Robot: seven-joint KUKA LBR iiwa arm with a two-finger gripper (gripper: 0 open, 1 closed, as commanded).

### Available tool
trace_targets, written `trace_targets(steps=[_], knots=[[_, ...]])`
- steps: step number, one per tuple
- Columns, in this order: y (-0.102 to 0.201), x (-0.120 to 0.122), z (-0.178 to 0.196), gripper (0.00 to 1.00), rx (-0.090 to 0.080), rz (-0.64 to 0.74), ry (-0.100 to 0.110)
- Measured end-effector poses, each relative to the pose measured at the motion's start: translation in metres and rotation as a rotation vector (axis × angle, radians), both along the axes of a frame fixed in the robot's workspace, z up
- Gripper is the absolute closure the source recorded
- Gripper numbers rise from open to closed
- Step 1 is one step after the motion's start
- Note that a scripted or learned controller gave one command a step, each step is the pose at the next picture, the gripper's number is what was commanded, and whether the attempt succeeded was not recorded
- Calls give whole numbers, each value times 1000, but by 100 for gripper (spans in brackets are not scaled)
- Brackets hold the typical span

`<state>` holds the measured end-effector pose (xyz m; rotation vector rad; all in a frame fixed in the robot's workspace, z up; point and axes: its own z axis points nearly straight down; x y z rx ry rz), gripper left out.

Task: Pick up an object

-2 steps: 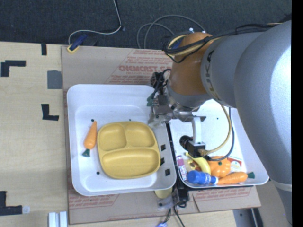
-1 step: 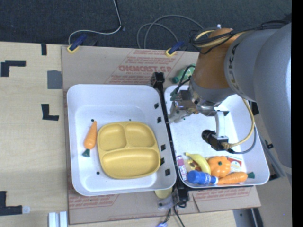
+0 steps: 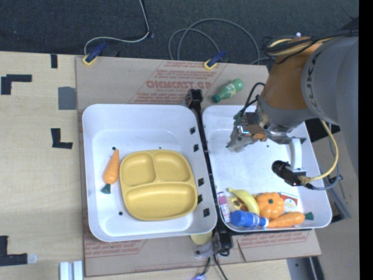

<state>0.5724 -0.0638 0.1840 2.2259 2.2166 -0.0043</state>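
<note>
The task's candidates lie in 2 places. In the right bin (image 3: pixel 265 168), a cluster sits against its near wall: a banana (image 3: pixel 246 199) with its long axis running diagonally, a round orange fruit (image 3: pixel 269 203) just right of it, a blue bottle (image 3: pixel 247 219) lying on its side roughly along that wall with its white cap toward the right, and a carrot (image 3: pixel 287 219) lying end-on to the bottle, its green tip pointing right. They touch or overlap one another. In the left bin (image 3: pixel 140 127), a second carrot (image 3: pixel 111 169) lies beside the left edge of a yellow divided plate (image 3: pixel 158 184), its long axis nearly front to back, green end toward the viewer. A green bottle (image 3: pixel 228 90) lies on its side just beyond the right bin's far wall.

Both bins rest on a sheet of printed cardboard (image 3: pixel 163 83) on a pale wooden bench (image 3: pixel 35 174), with dark carpet (image 3: pixel 70 10) and looping cables (image 3: pixel 213 31) behind.

The gripper (image 3: pixel 239 142) hangs over the far part of the right bin, well apart from the cluster. Its fingers point down and to the left; nothing is seen between them, and I cannot tell how far apart they stand.
</note>
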Motion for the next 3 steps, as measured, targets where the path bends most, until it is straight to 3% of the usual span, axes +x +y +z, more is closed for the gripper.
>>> trace_targets(steps=[1, 2, 3], knots=[[52, 14, 0, 100, 4, 10, -1], [-29, 10, 37, 100, -1, -1, -4], [71, 27, -3, 100, 4, 13, 2]])
